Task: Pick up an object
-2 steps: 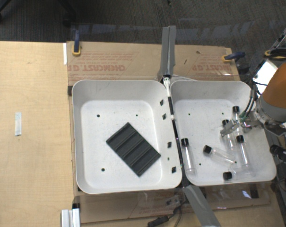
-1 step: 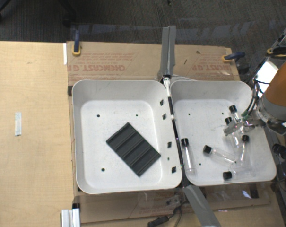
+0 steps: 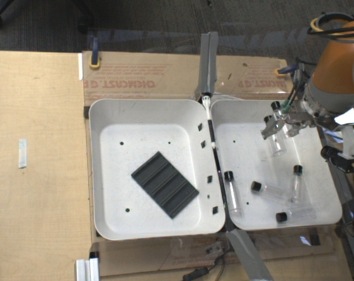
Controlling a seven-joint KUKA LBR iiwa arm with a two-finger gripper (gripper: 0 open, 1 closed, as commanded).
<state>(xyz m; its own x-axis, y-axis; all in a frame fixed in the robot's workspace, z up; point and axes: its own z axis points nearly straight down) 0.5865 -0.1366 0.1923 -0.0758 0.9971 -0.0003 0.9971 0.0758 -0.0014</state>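
- Two white bins: left bin [image 3: 100, 157] holds a dark ribbed block [image 3: 164, 184].
- Right bin [image 3: 317, 218] holds clear capped tubes [image 3: 231, 195].
- Hand [image 3: 277, 127] hovers there; grip state cannot be told.

The gripper [image 3: 276, 127] hangs over the right bin [image 3: 247, 113], above a clear vial [image 3: 277, 147]. More black-capped vials [image 3: 230, 192] lie nearby. A dark ribbed slab [image 3: 164, 184] lies tilted in the left bin [image 3: 106, 113].

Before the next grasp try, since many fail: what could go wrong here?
1. The clear vials in the right bin are see-through and round, so they may be mislocated or roll away.
2. One vial lies against the bin's left wall, leaving little room.
3. The gripper hangs near the far rim; descending could clip it.
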